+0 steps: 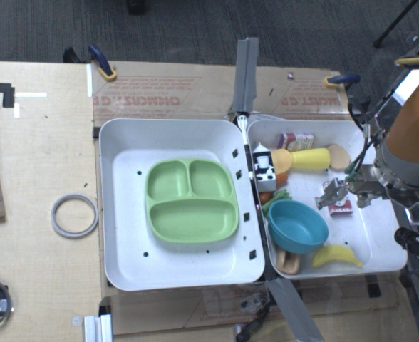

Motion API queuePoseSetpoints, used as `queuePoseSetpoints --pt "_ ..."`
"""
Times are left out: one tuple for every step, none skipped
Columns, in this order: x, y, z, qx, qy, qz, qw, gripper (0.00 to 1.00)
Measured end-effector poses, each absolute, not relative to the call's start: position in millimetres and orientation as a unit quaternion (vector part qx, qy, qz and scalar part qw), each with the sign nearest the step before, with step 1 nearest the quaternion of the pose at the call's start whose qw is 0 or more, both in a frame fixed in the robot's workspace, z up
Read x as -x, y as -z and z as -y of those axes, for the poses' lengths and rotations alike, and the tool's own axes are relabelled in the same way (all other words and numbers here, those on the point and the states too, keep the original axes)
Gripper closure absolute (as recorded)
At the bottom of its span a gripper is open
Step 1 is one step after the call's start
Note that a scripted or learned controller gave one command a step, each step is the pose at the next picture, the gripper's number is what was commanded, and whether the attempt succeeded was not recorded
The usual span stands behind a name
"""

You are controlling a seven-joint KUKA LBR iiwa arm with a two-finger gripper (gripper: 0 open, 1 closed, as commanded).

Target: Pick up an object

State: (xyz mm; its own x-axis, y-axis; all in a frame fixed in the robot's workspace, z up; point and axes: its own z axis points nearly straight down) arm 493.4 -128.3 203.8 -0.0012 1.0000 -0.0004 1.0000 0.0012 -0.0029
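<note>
My gripper (332, 193) hangs low over the middle of the right bin (380, 251), reaching in from the right. A small red item (342, 208) lies just below and to the right of it, partly covered by it. To its left sits a blue bowl (297, 225), and a yellow banana (338, 256) lies near the bin's front. A yellow cylinder (310, 159) with an orange end lies behind the gripper, beside a tan round piece (340, 155). Nothing is visibly held.
The left bin (117, 212) holds a green divided plate (192, 200). A black-and-white block (264, 169) and a small pink-and-white package (297, 141) sit at the right bin's back left. A grey ring (74, 215) lies on the bench at left.
</note>
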Motion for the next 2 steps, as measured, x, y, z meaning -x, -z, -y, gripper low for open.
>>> queuePoseSetpoints --pt "-542.6 -91.5 185.4 0.666 -0.0003 0.746 0.0 0.0" --pt "-542.3 -100.0 186.3 0.667 -0.0003 0.745 0.001 1.0"
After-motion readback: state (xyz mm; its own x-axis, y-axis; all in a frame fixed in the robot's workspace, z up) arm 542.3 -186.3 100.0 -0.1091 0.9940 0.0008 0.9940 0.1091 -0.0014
